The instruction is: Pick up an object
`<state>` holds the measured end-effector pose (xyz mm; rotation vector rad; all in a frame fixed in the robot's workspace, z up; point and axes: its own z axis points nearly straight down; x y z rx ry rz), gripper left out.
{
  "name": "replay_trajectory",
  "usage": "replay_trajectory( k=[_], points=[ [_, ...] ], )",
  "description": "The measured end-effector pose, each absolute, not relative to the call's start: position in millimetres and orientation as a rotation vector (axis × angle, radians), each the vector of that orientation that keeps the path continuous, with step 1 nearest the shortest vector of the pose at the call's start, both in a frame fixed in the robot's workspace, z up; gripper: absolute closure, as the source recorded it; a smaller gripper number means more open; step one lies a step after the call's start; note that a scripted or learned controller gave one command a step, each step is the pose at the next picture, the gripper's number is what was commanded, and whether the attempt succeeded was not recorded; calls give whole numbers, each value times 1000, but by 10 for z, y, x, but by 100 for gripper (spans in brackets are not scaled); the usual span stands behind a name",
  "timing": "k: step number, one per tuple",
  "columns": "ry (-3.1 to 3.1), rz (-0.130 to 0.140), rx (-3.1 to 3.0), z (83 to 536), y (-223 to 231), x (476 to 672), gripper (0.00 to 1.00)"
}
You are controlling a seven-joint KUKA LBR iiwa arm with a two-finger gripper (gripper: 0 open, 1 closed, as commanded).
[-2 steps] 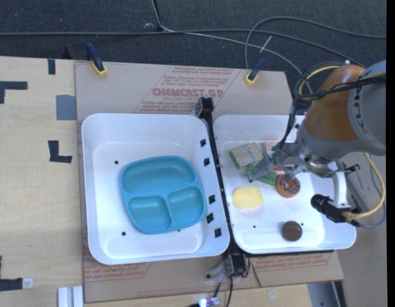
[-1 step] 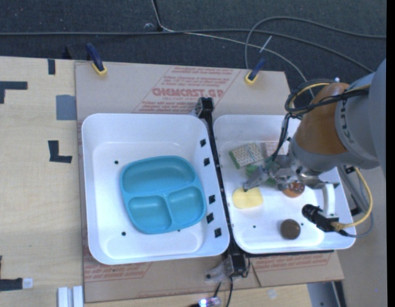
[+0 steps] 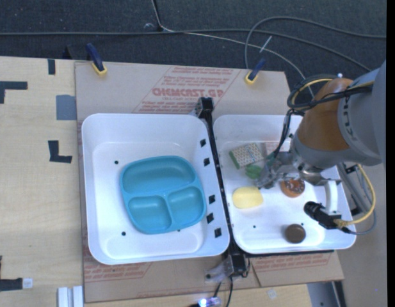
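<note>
In the right bin (image 3: 248, 238) lie a pale yellow lump (image 3: 247, 198), a small green piece (image 3: 252, 171), a grey-green patterned pad (image 3: 247, 153), an orange-brown round object (image 3: 291, 187) and a dark brown ball (image 3: 295, 233). My gripper (image 3: 271, 173) reaches in from the right and hangs low over the bin's middle, right beside the green piece and just above the yellow lump. The wrist hides its fingers.
The left bin (image 3: 101, 171) holds a blue divided plate (image 3: 162, 193). A black divider with clips (image 3: 210, 165) runs between the bins. Cables (image 3: 325, 213) loop off the arm at the right bin's edge. Two clamps (image 3: 98, 66) pin the cardboard at the back.
</note>
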<state>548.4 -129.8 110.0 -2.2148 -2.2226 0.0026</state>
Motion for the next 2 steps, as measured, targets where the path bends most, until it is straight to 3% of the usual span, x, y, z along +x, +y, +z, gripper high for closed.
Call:
replay_trajectory(
  k=[2],
  points=[
    [-2225, -3, -2221, 2138, -1193, 5500, 100]
  ],
)
